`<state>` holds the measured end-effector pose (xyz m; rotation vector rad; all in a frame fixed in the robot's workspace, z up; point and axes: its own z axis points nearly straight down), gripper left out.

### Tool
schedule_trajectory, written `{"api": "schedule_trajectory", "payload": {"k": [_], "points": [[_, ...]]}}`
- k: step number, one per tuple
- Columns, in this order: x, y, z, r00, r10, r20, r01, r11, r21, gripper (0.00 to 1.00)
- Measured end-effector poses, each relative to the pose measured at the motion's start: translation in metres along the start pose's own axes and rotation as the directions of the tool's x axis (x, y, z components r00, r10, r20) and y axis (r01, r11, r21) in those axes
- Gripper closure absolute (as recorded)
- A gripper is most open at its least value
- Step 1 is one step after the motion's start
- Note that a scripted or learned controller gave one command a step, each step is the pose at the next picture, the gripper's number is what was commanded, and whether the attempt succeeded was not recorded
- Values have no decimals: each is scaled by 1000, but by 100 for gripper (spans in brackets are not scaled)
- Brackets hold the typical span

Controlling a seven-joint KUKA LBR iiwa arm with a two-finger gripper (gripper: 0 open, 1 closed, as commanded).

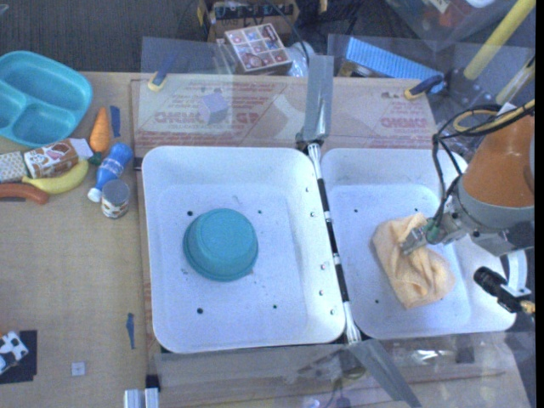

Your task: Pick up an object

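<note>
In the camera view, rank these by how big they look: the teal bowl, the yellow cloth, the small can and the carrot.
Largest to smallest:
1-2. Teal bowl and yellow cloth: they cover similar areas, so I would not rank them apart.
3-4. Carrot and small can: both far smaller and look alike in size.

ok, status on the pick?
Gripper down on the cloth in right bin, touching its top edge. Grasp unconfirmed. Bowl in left bin, nothing in the way.

teal bowl (221,244), yellow cloth (412,262), white bins (161,228)
</note>
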<state>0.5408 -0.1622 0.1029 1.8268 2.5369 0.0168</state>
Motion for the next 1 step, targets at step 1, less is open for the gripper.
{"api": "schedule_trajectory", "payload": {"k": [1], "points": [[58, 77, -81, 923, 385, 2, -385, 923, 19, 100]]}}
